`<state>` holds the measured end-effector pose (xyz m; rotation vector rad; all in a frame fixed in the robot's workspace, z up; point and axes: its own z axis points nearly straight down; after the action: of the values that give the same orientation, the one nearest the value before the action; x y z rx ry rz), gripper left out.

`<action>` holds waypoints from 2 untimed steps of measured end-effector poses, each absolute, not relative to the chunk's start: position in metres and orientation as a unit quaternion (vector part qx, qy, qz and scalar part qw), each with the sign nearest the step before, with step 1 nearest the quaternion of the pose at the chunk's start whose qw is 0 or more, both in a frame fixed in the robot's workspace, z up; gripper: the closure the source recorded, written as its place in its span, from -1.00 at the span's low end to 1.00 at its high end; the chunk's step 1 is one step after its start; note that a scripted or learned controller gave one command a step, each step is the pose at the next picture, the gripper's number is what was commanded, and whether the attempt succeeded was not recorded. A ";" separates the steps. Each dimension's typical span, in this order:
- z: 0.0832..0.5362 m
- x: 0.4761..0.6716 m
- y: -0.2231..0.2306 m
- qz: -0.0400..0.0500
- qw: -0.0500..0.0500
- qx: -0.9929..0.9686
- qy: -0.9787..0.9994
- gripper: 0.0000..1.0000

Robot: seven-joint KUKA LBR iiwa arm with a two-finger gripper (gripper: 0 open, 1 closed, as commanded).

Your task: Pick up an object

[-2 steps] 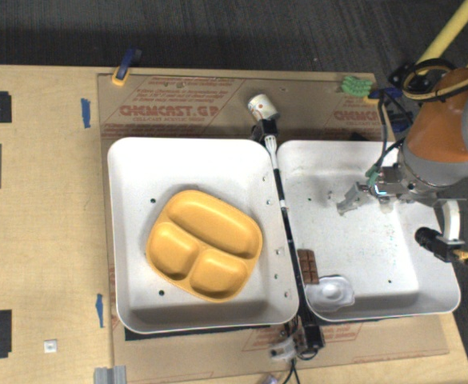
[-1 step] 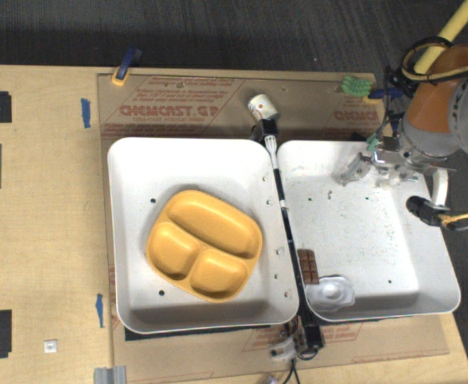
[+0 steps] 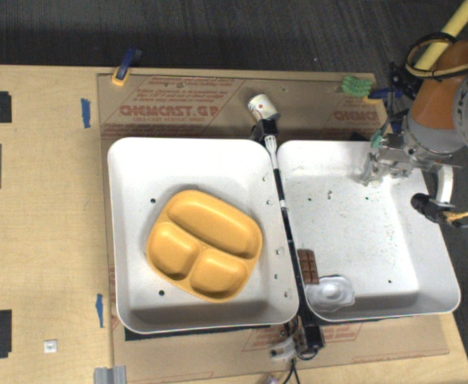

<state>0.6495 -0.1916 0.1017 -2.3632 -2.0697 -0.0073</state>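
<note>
Two white bins sit side by side across the middle of the frame, and from where I stand the pick looks barely begun. Biggest of all is the left bin (image 3: 134,166), and nearly filling its floor lies a yellow divided tray (image 3: 205,243), turned at a slant, its three hollows facing up. It rests flat and nothing is touching it. The right bin (image 3: 410,238) holds much less: a small clear plastic cup or lid (image 3: 329,292) tucked in its lower left corner, touching the near wall, with a little brown block (image 3: 308,266) just above it against the dividing rim.

At the upper right of the frame the arm (image 3: 450,106) comes in, and its gripper (image 3: 384,165) hangs over the upper right part of the right bin, well apart from every object. Its metal fingers (image 3: 371,170) appear slightly apart with only bare bin floor beneath them; nothing sits between them.

My read is that this is the approach step. Next it would need to travel toward the lower left, either to the clear piece in the corner or across the rim to the yellow tray, then descend squarely over it. The corner item looks awkward, hemmed in by two walls.
</note>
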 end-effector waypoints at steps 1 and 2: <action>0.184 0.656 -0.212 0.000 -0.003 -0.469 -0.883 1.00; 0.208 0.618 -0.137 0.000 0.000 -0.559 -0.829 1.00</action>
<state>0.6182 -0.1374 0.2081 -1.7571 -2.6044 -0.0006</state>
